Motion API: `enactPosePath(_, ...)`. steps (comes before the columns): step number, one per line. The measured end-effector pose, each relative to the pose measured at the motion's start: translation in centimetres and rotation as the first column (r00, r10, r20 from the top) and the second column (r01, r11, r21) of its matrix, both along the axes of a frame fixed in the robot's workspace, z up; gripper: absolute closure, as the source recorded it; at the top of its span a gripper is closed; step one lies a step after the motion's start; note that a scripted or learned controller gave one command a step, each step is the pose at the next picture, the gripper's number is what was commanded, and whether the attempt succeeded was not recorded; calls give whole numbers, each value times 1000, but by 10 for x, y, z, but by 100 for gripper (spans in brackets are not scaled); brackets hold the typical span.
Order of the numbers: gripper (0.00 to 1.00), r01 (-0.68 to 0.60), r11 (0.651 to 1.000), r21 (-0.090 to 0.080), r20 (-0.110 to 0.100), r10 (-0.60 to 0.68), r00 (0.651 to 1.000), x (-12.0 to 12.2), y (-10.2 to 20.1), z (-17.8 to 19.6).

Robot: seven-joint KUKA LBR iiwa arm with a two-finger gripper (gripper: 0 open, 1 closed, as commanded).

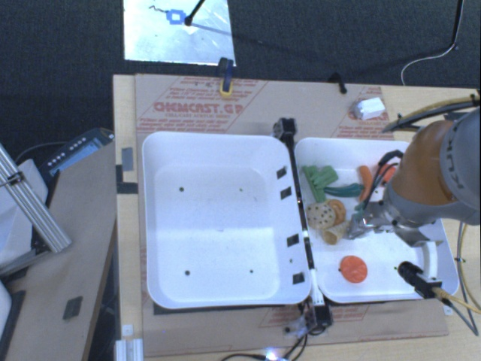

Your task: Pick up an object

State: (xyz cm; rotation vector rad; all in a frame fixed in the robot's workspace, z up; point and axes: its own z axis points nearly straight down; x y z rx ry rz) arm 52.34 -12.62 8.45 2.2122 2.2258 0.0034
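gripper low in right bin, frame's right | finger state: cannot tell | beside cracker

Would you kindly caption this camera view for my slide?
Gripper low in the right bin among toy foods, beside a biscuit.
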Motion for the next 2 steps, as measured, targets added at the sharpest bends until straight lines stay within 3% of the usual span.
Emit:
enactPosePath(1,100,5,1000,1,-4,-5,1000,-38,6,0)
enactPosePath(2,100,-7,1000,3,7,7,1000,-18,118,106)
